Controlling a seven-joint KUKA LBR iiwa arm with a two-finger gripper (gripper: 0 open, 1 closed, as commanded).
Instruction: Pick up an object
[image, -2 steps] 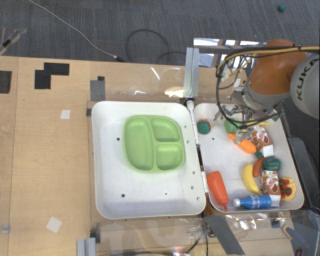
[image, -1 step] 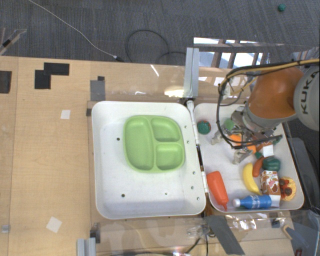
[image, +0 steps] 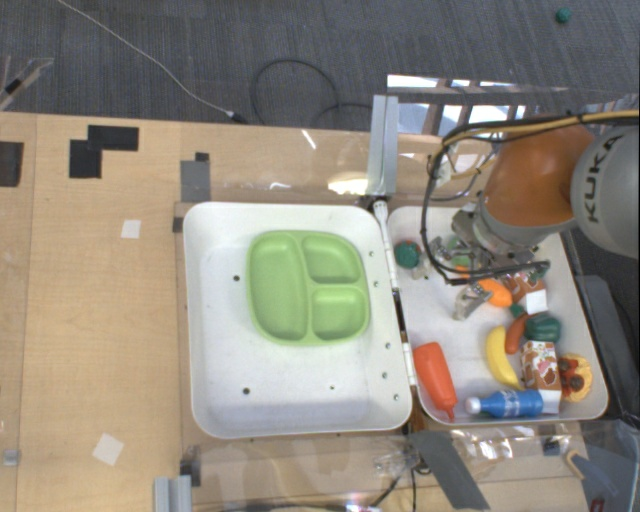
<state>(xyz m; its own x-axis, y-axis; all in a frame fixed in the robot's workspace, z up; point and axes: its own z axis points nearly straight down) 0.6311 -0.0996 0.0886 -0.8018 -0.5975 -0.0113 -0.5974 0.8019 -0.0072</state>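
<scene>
Right white bin (image: 590, 405), shallow, rounded corners: smooth curved yellow banana (image: 499, 357) at centre; glossy orange carrot (image: 435, 378) at 8 o'clock; blue bottle (image: 512, 404) at 6 o'clock; green ball (image: 407, 255) at 10 o'clock. Gripper (image: 470, 300) hung above the banana, finger state indeterminable. Left bin (image: 215, 400) held a matte green three-compartment plate (image: 306, 287).

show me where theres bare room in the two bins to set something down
Most room is in the left bin: bare white floor rings the green divided plate, widest along the near edge. In the right bin, one patch lies between the orange bottle and the banana. Its right side is crowded with toys, the blue bottle and the gripper.
</scene>
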